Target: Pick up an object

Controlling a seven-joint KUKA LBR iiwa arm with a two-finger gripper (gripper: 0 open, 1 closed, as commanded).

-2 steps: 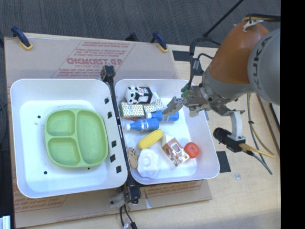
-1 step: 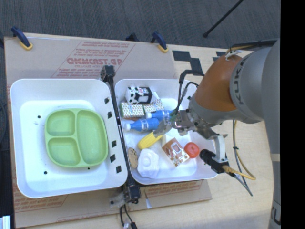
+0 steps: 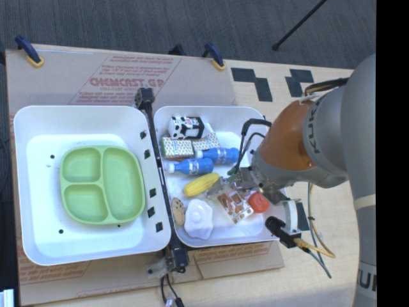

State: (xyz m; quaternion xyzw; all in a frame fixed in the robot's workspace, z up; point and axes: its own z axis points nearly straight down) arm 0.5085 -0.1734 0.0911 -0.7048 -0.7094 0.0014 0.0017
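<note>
At the near edge of the right bin [image 3: 255,236], a white carton [image 3: 198,219] lay beside a small brown cookie-like piece [image 3: 178,212] against the divider. Just right of the carton sat a clear packet with red and white contents [image 3: 233,204], and next to it a red-orange round thing [image 3: 259,203], both directly below the arm's wrist. The gripper [image 3: 245,183] hung low over this spot, above the packet; whether it was clenched or released could not be told, as the wrist hid it. A yellow banana-shaped toy [image 3: 201,185] lay a little farther in, left of the gripper. Beyond it were two blue bottles [image 3: 192,166], one behind the other, then a green patterned box [image 3: 177,148], and at the far end a black-and-white cow-print item [image 3: 185,127]. The left bin [image 3: 38,123] held a green divided plate [image 3: 102,184]. Both bins rested on cardboard [image 3: 128,75] clipped to the bench.
</note>
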